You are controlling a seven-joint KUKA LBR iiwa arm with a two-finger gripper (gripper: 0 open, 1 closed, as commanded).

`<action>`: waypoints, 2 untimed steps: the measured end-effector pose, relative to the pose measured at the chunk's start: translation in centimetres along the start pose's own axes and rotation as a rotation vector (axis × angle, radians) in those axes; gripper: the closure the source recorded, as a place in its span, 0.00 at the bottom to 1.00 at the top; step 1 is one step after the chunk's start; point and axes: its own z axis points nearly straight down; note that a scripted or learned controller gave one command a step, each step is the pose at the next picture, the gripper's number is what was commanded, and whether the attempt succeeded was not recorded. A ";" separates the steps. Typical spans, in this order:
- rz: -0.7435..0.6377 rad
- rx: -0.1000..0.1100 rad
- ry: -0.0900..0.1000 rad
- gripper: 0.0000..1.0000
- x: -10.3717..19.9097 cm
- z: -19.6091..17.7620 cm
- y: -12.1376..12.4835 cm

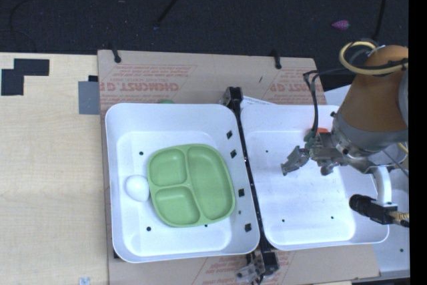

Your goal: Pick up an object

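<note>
Camera view: looking down at a slant on two white bins lying side by side on the bench [53, 163], with the black divider [245, 177] between them serving as the landmark.
Progress: the pick appears to be not yet done; nothing is sitting between the fingers, so the whole grasp is judged as still ahead.
Gripper: the gripper [308, 162] is hanging over the right bin [313, 237], right of the divider, with its fingers spread apart and pinching nothing.
Arm: the grey arm [373, 110] is reaching in from farther right of the divider.
Candidate objects: the green plate [190, 185], with three compartments, is lying in the left bin [127, 123], left of the divider; the white egg-like ball [137, 188] is resting farther left, touching the plate's edge.
Right bin floor: appearing bare under the gripper.
In the way: the divider and the raised bin walls are standing between gripper and objects; crossing them likely calls for lifting first.
Handling judgement: the flat plate is probably hard to pinch; the ball may roll.
</note>
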 end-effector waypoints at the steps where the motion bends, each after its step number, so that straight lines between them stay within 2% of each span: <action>1: -0.002 -0.013 -0.002 0.00 0.0 -0.6 0.3; 2: -0.002 -0.008 0.000 0.00 0.6 4.2 1.1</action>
